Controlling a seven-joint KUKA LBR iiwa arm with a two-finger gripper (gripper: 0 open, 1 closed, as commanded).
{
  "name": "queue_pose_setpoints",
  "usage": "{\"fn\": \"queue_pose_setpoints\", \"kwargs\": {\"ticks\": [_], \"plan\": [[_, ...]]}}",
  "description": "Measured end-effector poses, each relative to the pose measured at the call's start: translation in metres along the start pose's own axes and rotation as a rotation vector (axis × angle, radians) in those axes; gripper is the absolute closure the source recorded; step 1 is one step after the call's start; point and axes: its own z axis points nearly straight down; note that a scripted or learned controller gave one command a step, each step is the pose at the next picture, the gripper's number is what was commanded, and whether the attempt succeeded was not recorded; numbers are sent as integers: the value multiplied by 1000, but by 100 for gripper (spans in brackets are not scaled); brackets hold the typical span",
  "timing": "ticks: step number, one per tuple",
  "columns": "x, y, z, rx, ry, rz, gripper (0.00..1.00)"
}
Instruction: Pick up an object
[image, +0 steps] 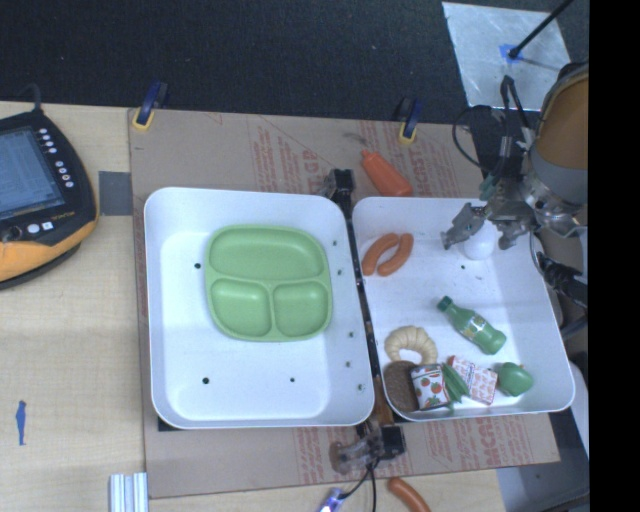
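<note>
The gripper (479, 238) is hanging over the right bin (530, 300) — fingers spread, pinching nothing. Below it, well apart, the green bottle (471, 326) is lying tilted on the bin floor.

green bottle (472, 326), croissant (411, 343), cartons (452, 385) crowding right bin's (545, 300) near end, open floor around sausages (387, 253)
</note>
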Motion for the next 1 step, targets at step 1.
{"fn": "queue_pose_setpoints", "kwargs": {"ticks": [1], "plan": [[-23,-34,129,2,-1,0,0]]}}
